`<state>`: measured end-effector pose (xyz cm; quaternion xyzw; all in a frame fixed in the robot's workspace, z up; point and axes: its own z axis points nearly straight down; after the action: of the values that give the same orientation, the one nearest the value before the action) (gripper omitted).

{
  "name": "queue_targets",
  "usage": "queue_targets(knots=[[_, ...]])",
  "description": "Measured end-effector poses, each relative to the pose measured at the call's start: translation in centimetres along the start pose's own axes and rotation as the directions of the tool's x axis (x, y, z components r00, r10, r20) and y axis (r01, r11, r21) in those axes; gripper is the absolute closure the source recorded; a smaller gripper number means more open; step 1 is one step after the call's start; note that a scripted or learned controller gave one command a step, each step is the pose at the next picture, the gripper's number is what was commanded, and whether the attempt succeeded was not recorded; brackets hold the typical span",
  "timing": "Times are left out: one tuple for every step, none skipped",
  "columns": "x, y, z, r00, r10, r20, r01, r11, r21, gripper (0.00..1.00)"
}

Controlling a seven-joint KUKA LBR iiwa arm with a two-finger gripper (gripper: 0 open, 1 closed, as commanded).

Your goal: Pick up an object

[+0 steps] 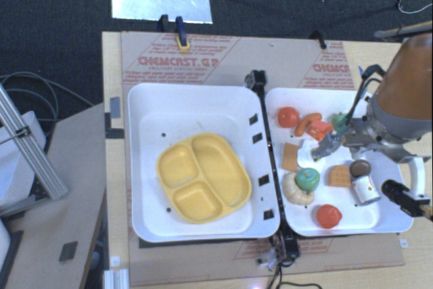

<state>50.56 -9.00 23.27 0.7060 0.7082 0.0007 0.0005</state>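
Observation:
My gripper (325, 147) hangs low over the middle of the right bin (385, 220), reaching in from the right. It is just below an orange-red piece (321, 130) and an orange carrot-like piece (308, 121). A red tomato (288, 116) lies at the bin's far left, and a green piece (338, 122) sits behind the gripper. A tan cracker (291, 157) lies to the gripper's left. Nearer the front are a teal round thing (307, 179) on a cream gourd (298, 191), a brown toast slice (339, 176), a brown-capped white cylinder (364, 184) and a second red tomato (329, 216).
The left bin (145, 145) holds a yellow divided plate (201, 176). A black divider (267, 152) runs between the bins. The arm's orange and grey wrist (406, 91) covers the right bin's far right corner.

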Motion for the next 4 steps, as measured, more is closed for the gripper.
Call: queue_targets(knots=[[-1.6,2.1,15.2,1.0,0.004,-0.001,-0.004,1.0,-0.002,0.0],[-1.6,2.1,13.6,1.0,0.002,0.0,-0.002,1.0,-0.001,1.0],[-3.7,0.8,6.7,1.0,0.004,0.002,-0.004,1.0,-0.004,1.0],[-3.5,0.8,7.1,1.0,0.002,0.0,-0.002,1.0,0.0,0.0]])
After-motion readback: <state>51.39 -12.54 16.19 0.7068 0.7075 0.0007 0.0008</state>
